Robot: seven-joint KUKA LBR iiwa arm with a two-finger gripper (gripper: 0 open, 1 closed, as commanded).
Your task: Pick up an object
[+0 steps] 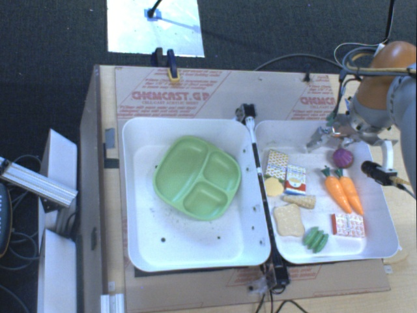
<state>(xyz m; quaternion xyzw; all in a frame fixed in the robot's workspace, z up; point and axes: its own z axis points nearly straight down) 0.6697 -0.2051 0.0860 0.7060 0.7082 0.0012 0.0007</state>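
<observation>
My gripper (332,134) hangs over the far part of the right bin (391,240), just above and left of a purple onion (343,156). Nothing shows held in it. Below the onion lie two orange carrots (343,193) side by side. Left of them are two small printed boxes (277,163) (295,179), a pale yellow disc (273,188), a ridged cracker (298,201) and a slice of bread (288,220). A bunch of green beans (316,239) and a red-and-white box (347,225) lie near the front.
The left bin (143,240) holds a green divided plate (197,177), tilted slightly. A black divider rail (257,175) separates the bins. The grey arm with its orange band (391,60) and cables crowd the right bin's far right corner.
</observation>
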